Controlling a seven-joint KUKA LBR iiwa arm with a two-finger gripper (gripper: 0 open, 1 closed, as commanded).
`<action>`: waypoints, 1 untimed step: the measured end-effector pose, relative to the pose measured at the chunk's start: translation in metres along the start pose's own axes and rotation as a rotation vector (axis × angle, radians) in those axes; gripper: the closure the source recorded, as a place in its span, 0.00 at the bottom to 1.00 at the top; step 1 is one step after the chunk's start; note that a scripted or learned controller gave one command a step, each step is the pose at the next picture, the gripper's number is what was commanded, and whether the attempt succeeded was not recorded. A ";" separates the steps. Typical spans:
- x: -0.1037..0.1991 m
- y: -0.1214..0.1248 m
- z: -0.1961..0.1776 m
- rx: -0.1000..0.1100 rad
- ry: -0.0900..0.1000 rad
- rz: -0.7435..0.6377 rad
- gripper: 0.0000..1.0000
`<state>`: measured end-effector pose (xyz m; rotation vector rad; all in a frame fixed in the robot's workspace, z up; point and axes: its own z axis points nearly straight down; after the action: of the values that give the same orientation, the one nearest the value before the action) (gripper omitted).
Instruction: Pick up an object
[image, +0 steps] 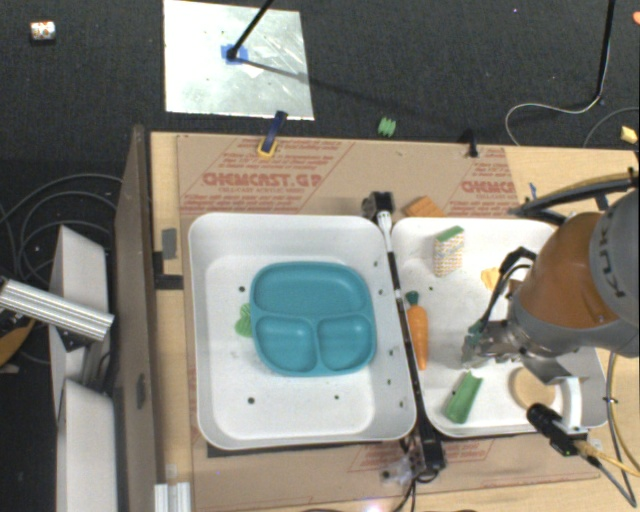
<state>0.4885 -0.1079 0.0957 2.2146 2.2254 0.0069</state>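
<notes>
Over the right bin (440, 425), just above the green block (462, 397).
Gripper (484, 343) spread impossible to tell; could nudge the block aside or catch the nearby carrot (417, 336).

A blue divided tray (312, 318) lies in the left white bin (215, 400), which sits on the cardboard-covered counter (300, 175). Beyond the counter, a shiny silver sheet (240, 65) lies on dark carpet (80, 90), and black cables (40, 215) coil at left.
</notes>
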 end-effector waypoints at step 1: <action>0.000 0.000 0.000 0.000 0.000 0.000 0.00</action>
<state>0.4883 -0.1079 0.0953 2.2152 2.2253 0.0066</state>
